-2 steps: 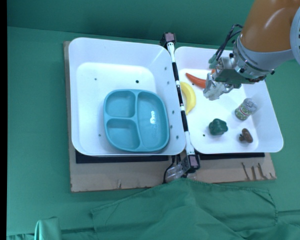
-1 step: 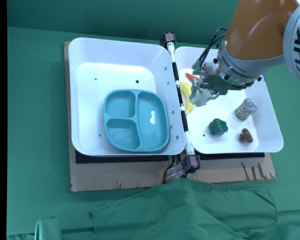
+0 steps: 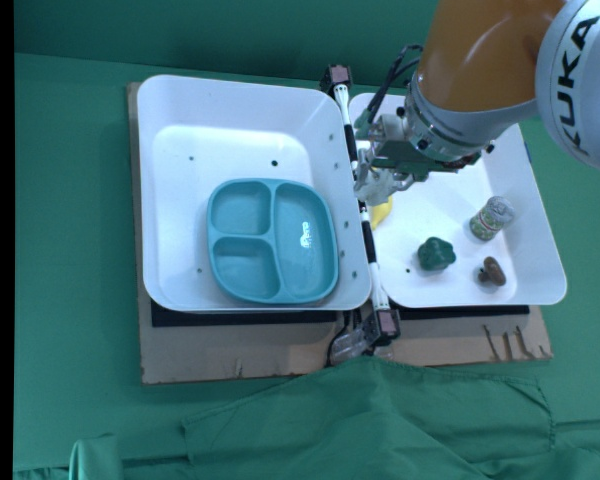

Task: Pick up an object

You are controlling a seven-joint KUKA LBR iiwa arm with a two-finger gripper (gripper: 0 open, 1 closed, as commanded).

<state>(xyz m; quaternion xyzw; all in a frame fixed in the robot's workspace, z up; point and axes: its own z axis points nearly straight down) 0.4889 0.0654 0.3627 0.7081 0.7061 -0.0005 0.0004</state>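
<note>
Reaching in from the right, I hang over the right bin [image 3: 540, 258] with my gripper [image 3: 373, 186] low at that bin's left wall, close to the ridge where the two bins meet. Whether anything sits in my grasp I cannot tell; my wrist covers too much. A yellow object [image 3: 382, 211] lies right under my gripper, against the left wall, partly hidden, so I cannot say if I touch it. Further right on the bin floor sits a dark green lumpy object [image 3: 436, 254], well apart from me. Beyond it a small brown object [image 3: 492, 272] lies near the front right corner, and a small can [image 3: 490, 218] with a pale label lies tilted just behind that, near the right wall. In the left bin [image 3: 180, 118] rests a teal divided plate [image 3: 272, 240] with three compartments, toward the front. Both bins sit on a cardboard sheet [image 3: 180, 363] over green cloth [image 3: 70, 218].
</note>
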